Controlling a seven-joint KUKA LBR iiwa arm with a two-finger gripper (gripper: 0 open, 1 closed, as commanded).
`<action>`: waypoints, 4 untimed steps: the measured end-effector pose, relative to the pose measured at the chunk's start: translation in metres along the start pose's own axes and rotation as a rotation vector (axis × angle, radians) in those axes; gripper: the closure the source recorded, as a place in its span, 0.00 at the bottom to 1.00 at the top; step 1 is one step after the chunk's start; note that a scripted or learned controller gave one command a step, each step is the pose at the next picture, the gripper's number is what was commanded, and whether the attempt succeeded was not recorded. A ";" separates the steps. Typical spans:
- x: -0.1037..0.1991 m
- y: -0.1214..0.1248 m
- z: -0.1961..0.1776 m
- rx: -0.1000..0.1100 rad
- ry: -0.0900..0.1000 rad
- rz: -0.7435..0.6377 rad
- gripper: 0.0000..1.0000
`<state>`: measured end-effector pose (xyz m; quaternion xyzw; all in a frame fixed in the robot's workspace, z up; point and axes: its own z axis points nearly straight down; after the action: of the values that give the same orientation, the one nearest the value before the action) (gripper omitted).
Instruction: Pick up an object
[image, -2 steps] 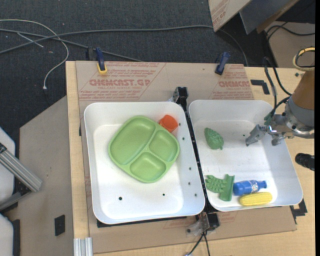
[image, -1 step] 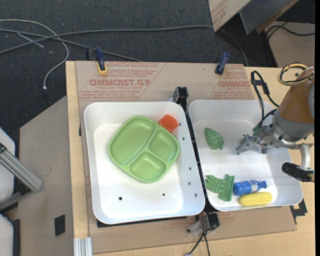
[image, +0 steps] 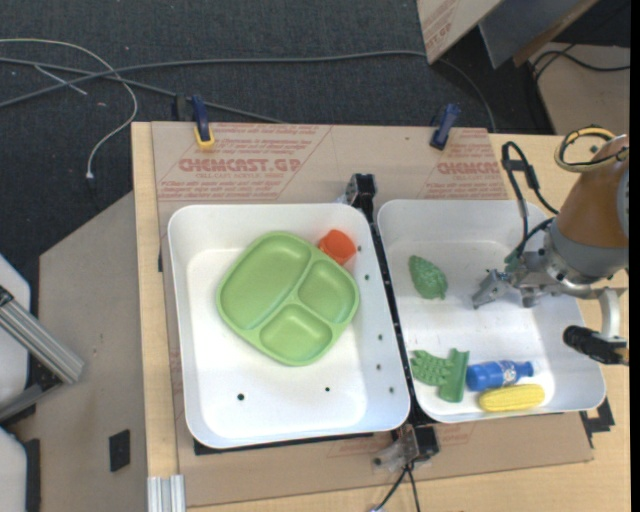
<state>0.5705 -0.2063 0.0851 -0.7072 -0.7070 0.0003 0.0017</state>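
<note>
- Bench: two shallow white bins sit side by side on a brown cardboard sheet, the left bin (image: 190, 330) and the right bin (image: 470, 225), their inner walls touching along the middle.
- Left bin contents: a green sectioned plate (image: 288, 297) lies flat near the bin's centre. A small orange object (image: 338, 245) rests against the plate's upper right edge, close to the bin's far right corner.
- Right bin contents, far part: a dark green leafy piece (image: 428, 277) lies alone toward the left wall.
- Right bin contents, near part: a green toothed toy (image: 441, 371) lies near the left wall; a blue bottle (image: 499, 375) lies on its side just to its right, touching or nearly touching it. A yellow corn cob (image: 513, 398) lies just below the bottle, along the near wall.
- Arm: the grey arm with its orange band (image: 592, 210) reaches in from the right, above the right bin's right side.
- Gripper (image: 492, 291): positioned low over the middle of the right bin, to the right of the leafy piece and apart from it, and above the bottle and corn cob. The fingers appear spread, with nothing seen between them; no object is grasped.
- Clamps: a blue and yellow clamp (image: 202, 124) and a blue clamp (image: 445, 126) grip the cardboard's far edge.
- Surroundings: loose white cable (image: 70, 65) lies on dark carpet beyond the bench.
</note>
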 end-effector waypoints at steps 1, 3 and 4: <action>0.000 0.001 -0.012 -0.003 -0.001 0.000 1.00; 0.005 0.003 -0.139 -0.011 -0.005 -0.002 1.00; 0.005 0.004 -0.182 -0.010 -0.004 -0.002 1.00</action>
<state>0.5751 -0.2015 0.2675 -0.7065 -0.7077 -0.0016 -0.0033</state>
